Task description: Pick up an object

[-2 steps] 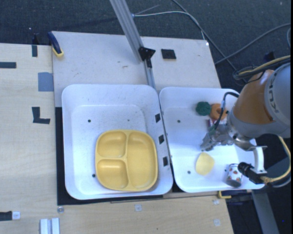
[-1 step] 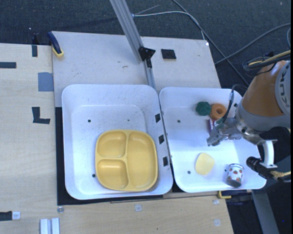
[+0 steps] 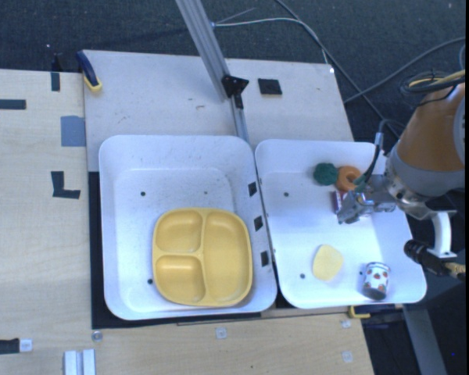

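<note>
Jaws (image 3: 349, 212) low inside the right bin (image 3: 297, 158); spread or pressed together, impossible to tell. Just beyond, nearly touching: an orange round piece (image 3: 348, 178) and a dark green lump (image 3: 324, 173) side by side. Nearer the camera, apart from the jaws: a pale yellow flat disc (image 3: 327, 262) and a small grey-and-red rounded thing (image 3: 374, 280) at the bin's corner. Farther left, in the left bin (image 3: 141, 162): a smooth yellow divided tray (image 3: 203, 256), three compartments. No readable writing anywhere.
</note>
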### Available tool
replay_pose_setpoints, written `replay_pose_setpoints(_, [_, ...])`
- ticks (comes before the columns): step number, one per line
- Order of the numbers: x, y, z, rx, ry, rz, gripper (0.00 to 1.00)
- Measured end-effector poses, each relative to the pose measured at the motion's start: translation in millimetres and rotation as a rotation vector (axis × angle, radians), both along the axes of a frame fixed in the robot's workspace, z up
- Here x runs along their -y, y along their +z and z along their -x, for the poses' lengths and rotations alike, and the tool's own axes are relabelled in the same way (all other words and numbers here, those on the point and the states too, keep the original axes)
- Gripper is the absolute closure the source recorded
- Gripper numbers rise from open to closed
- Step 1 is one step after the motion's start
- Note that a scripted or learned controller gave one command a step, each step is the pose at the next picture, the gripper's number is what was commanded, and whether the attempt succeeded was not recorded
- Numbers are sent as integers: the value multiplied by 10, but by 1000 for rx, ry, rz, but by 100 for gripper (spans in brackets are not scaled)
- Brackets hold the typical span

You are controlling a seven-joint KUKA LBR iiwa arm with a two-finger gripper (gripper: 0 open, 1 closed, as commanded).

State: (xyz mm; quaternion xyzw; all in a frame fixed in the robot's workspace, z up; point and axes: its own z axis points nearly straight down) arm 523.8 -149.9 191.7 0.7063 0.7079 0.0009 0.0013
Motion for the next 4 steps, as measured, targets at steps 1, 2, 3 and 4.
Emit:
replay_pose_setpoints(1, [69, 467, 40, 0, -2, 1, 100])
replay_pose_setpoints(2, [69, 971, 29, 1, 0, 1, 100])
replay_pose_setpoints(3, [-548, 859, -47, -4, 4, -2, 100])
replay_pose_setpoints(4, [-1016, 825, -148, -5, 3, -2, 100])
